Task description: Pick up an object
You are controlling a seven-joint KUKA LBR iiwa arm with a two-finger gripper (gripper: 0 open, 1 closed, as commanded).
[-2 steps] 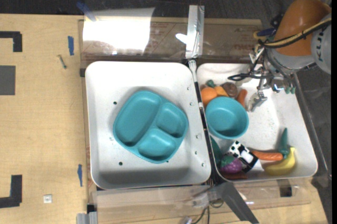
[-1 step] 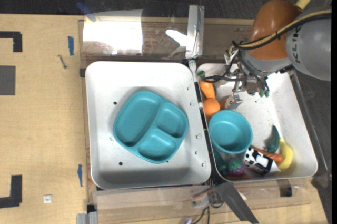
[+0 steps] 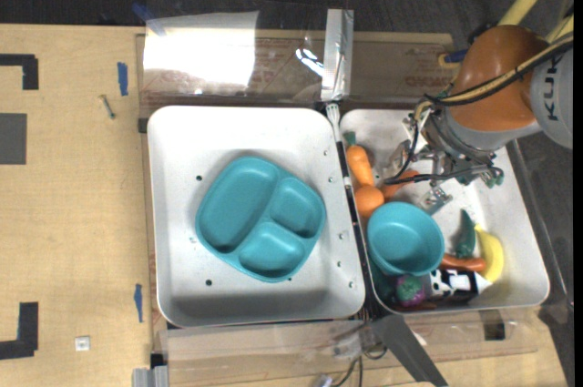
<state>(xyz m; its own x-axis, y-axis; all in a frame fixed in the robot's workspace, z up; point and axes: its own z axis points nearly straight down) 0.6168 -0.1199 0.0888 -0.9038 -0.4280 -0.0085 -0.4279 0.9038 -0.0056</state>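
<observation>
The right bin (image 3: pixel 524 235) holds a teal bowl (image 3: pixel 404 238), an orange carrot-shaped toy (image 3: pixel 362 176) along its left wall, a yellow banana (image 3: pixel 493 254), a green piece (image 3: pixel 466 235), and a purple and black-and-white toy (image 3: pixel 437 285) at the front. My gripper (image 3: pixel 435 178) hangs low over the back half of this bin, just right of the carrot and behind the bowl. The wrist and cables cover its fingertips. A thin orange piece (image 3: pixel 401 185) lies close under it.
The left bin (image 3: pixel 173 285) holds a teal divided plate (image 3: pixel 261 216). A clear plastic sheet (image 3: pixel 237 57) stands behind the bins. Brown cardboard (image 3: pixel 64 194) lies to the left. The arm's orange band (image 3: pixel 492 76) sits above the right bin's back corner.
</observation>
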